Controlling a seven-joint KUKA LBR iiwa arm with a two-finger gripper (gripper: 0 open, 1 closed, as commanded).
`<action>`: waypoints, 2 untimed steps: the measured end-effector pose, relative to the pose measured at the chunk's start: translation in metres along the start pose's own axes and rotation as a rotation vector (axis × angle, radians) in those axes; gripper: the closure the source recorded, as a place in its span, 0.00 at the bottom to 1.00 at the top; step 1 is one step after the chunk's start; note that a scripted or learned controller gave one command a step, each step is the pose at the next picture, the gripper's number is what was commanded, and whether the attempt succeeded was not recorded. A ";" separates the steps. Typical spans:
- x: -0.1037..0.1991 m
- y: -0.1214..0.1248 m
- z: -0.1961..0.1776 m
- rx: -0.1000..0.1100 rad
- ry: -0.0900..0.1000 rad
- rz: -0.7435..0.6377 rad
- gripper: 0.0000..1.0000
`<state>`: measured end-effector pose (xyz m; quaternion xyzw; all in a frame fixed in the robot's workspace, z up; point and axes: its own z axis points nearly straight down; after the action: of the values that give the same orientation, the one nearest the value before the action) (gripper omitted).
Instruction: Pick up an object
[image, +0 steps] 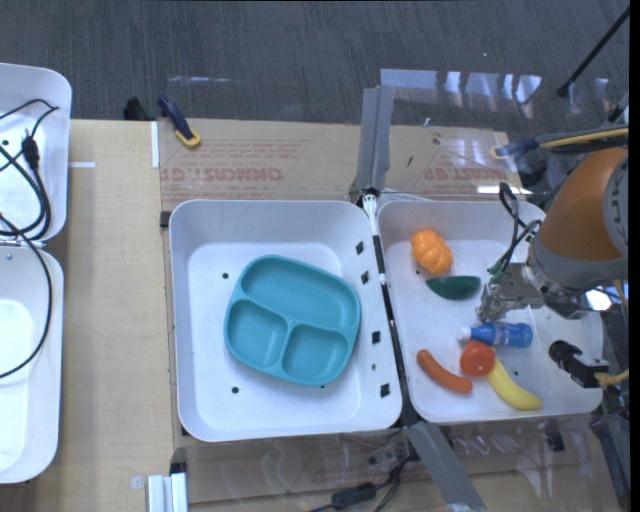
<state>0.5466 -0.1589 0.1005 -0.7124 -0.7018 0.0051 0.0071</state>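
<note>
The arm (585, 215), grey with its orange band, is reaching in from the right over the right bin (400, 300), and its hand (503, 300) is hanging low above the bin floor, just above a blue bottle (503, 335) that is lying on its side. The fingers are pointing down toward the bottle, but the view is too small and cluttered to tell whether they are spread or closed, or whether they are touching it at all; nothing is plainly sitting between them. Around the bottle, a small orange pumpkin (432, 251) is lying near the bin's far side, a dark green piece (455, 287) is resting just beside it, a red-orange ball (477, 357) is touching the bottle's near side, a yellow banana (514, 389) is lying against the ball, and a red sausage-like piece (443, 370) is sitting to the ball's left. In the left bin (185, 330), a teal divided plate (292, 320) is lying flat. Both bins are sitting side by side on the table (110, 300).
</note>
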 end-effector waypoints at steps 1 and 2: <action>0.000 0.000 0.000 0.000 0.000 0.001 0.00; 0.000 -0.001 -0.006 0.006 0.001 0.002 1.00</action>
<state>0.5454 -0.1593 0.1063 -0.7129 -0.7012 0.0069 0.0096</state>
